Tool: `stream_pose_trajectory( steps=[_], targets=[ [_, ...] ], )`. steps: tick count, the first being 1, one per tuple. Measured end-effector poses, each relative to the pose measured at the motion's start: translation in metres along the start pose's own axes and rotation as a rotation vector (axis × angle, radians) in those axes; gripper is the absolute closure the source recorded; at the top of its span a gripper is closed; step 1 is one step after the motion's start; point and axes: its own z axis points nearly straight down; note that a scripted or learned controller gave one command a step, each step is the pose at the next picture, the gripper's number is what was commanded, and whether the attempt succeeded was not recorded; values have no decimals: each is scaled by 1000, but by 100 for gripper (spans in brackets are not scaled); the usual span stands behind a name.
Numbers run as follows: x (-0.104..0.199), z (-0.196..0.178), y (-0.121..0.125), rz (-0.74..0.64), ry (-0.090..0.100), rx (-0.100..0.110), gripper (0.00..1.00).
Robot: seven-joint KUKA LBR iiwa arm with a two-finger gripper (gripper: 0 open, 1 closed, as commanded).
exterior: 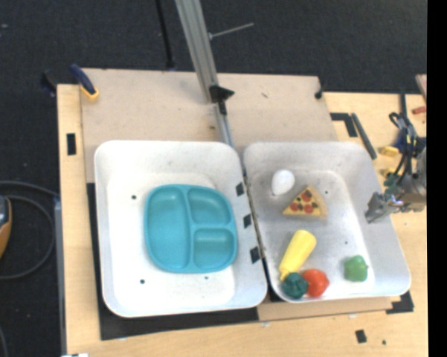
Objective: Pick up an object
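- Red tomato and a dark green piece touch at the near edge of the right bin.
- Yellow corn lies tilted just behind them; a green lump sits near that bin's near right corner.
- Pizza slice and a white ball lie farther back.
- At the bin's right rim is the hand; open or closed, I cannot tell.
- Left of this bin, another bin holds a blue divided plate.
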Motion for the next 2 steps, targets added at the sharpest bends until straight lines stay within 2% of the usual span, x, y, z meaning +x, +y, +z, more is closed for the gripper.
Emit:
stream_pose_trajectory(
  steps=[1,2],
  targets=[
    [-2,-53,2,0,0,0,100],
    [42,-52,7,-3,3,5,100]
  ],
)
